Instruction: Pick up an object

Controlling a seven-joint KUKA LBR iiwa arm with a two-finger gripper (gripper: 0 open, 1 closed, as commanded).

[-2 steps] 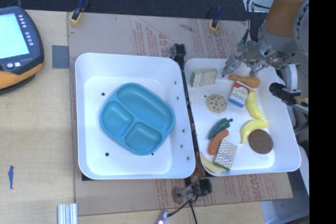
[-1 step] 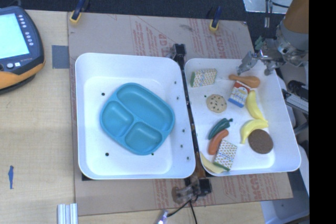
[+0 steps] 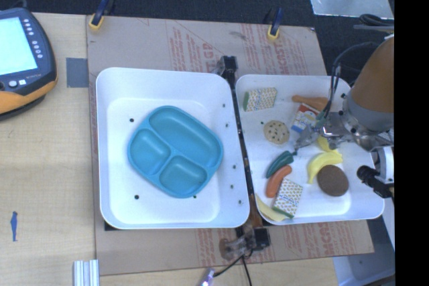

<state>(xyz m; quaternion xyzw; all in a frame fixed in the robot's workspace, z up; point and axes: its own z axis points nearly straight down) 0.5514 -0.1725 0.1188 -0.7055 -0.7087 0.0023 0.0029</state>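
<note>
The jaws (image 3: 320, 132) sit low in the right bin (image 3: 362, 212), metal parts above a yellow banana (image 3: 323, 164) and beside a small printed carton (image 3: 303, 122); whether they are apart or together cannot be told. Just below lies a round brown disc (image 3: 332, 180), matte. An orange carrot (image 3: 310, 102) lies by the far wall. Further left are a speckled round cookie (image 3: 275, 132), a rectangular green-printed packet (image 3: 260, 98), a dark green pepper (image 3: 280, 162), an orange sausage shape (image 3: 278, 180) and a patterned flat packet (image 3: 289, 196). The grey arm (image 3: 373, 87) with its orange band reaches in from the right. The left bin (image 3: 114, 87) holds a smooth blue plastic plate (image 3: 175, 151) with three compartments. Both bins rest on cardboard on the wooden bench (image 3: 40, 171).
</note>
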